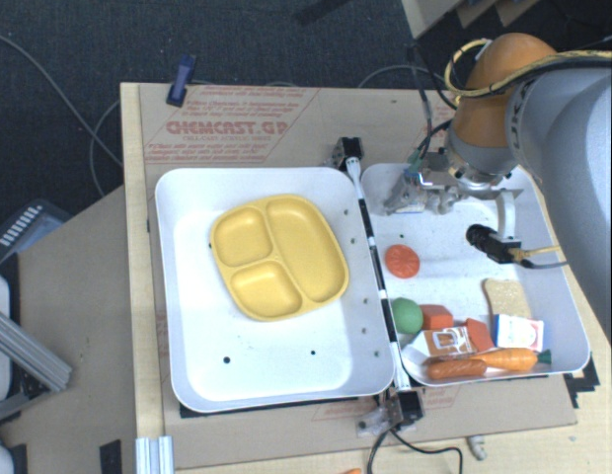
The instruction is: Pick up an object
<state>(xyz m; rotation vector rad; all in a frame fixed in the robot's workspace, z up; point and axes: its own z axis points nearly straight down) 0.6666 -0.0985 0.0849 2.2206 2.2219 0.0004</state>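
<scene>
My gripper hangs low over the back left corner of the right bin, open, with nothing between its fingers. In front of it a round orange-red slice lies alone on the bin floor. Toward the front of that bin lie a green ball, a red-orange block, a small labelled carton, a carrot, a white and blue carton and a slice of bread. The gripper is well clear of this pile.
A yellow divided plate lies in the left bin. The divider between the two bins runs just left of the gripper. A blue clip lies on the cardboard at the back left.
</scene>
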